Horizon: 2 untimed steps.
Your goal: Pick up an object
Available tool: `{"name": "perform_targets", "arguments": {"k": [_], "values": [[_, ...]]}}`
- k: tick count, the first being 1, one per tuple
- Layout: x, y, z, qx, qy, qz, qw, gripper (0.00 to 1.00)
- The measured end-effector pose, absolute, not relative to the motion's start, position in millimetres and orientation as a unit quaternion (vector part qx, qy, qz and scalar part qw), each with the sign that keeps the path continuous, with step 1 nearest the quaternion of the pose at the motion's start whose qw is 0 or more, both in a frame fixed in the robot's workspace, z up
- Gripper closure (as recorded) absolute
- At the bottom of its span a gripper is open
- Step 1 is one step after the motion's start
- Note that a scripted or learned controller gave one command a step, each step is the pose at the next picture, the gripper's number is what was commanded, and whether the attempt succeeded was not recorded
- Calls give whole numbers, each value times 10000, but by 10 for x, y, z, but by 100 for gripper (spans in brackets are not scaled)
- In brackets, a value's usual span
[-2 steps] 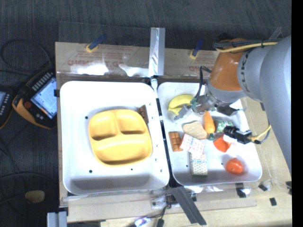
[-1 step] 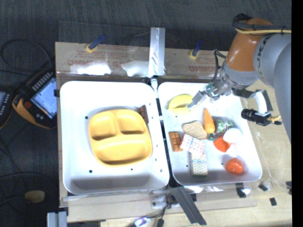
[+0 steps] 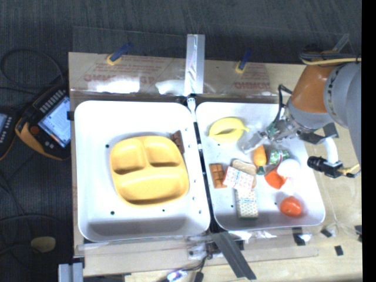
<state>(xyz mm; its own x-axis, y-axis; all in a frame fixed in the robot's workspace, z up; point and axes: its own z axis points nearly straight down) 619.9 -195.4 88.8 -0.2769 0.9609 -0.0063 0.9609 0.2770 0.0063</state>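
Note:
In the right bin point(image 3: 315, 188) lie several small objects: a yellow banana-like piece point(image 3: 226, 127), an orange carrot-like piece point(image 3: 259, 155), a green and white packet point(image 3: 278, 155), a white round object point(image 3: 289, 168) and a red tomato point(image 3: 291, 205). My gripper point(image 3: 252, 140) reaches in from the right, low over the bin's upper middle. It sits just right of the yellow piece and just above the orange piece. Nothing shows as held in it.
A patterned box point(image 3: 239, 178), a pale green box point(image 3: 247, 206) and a brown block point(image 3: 217, 175) lie left of centre in the right bin. The left bin point(image 3: 94, 216) holds a yellow divided tray point(image 3: 150, 168) and a brown piece point(image 3: 177, 140). A handheld device point(image 3: 50, 125) rests left of the bench.

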Motion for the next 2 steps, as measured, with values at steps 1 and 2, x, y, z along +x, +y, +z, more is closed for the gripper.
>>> {"name": "perform_targets", "arguments": {"k": [1,2], "values": [[6220,-1935,1000,6009,7993,29,57,100],[6286,-1386,2219,5993,8005,-2,6,100]]}}
